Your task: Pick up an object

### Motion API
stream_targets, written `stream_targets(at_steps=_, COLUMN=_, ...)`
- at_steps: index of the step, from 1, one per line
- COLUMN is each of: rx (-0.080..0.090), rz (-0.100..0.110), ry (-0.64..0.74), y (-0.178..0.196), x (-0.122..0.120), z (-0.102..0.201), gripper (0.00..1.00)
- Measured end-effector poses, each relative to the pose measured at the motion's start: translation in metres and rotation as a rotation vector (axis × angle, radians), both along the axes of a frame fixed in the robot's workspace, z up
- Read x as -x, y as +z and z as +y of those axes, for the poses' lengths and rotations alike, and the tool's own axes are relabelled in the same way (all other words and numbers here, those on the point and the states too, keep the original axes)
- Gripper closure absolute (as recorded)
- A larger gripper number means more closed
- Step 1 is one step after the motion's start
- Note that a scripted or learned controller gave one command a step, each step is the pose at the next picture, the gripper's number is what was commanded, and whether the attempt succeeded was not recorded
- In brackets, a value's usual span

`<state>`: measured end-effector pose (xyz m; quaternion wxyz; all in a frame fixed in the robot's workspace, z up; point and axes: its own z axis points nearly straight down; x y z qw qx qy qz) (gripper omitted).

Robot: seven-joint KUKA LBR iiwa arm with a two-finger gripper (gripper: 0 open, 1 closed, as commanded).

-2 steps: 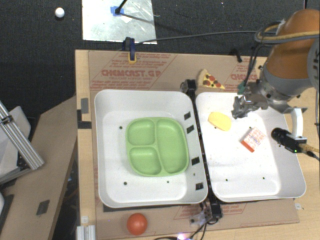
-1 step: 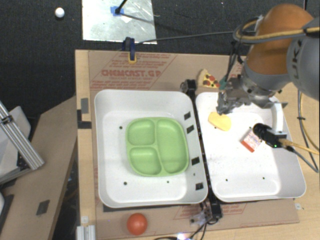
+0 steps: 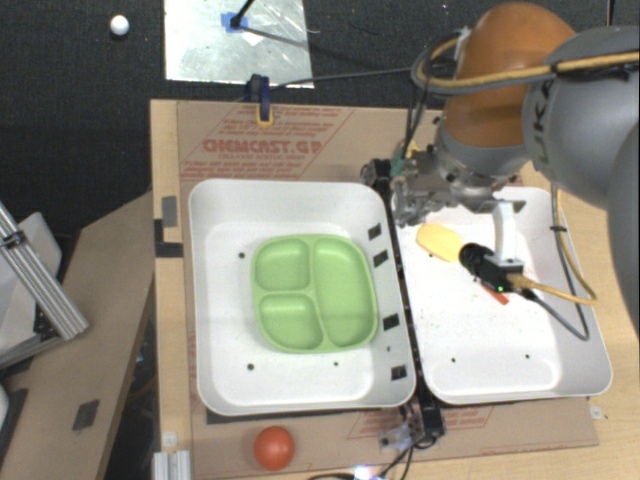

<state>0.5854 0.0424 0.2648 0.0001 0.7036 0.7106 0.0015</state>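
I observe the grey arm (image 3: 560,98), with its orange band, reaching in over the far end of the right bin (image 3: 520,358). The left bin (image 3: 215,268) bears a green three-compartment tray (image 3: 312,291), lying flat near its middle. The gripper (image 3: 418,206) hangs at the right bin's far left corner, just beside a yellow object (image 3: 437,239) resting on the bin floor; I cannot tell its state from here. An orange ball (image 3: 274,447) sits on the bench, outside the left bin's near edge.
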Motion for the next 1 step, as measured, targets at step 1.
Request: stream_targets(at_steps=1, rx=0.001, rz=-0.001, ry=-0.001, y=-0.014, x=-0.0252, z=0.0507, gripper=1.0)
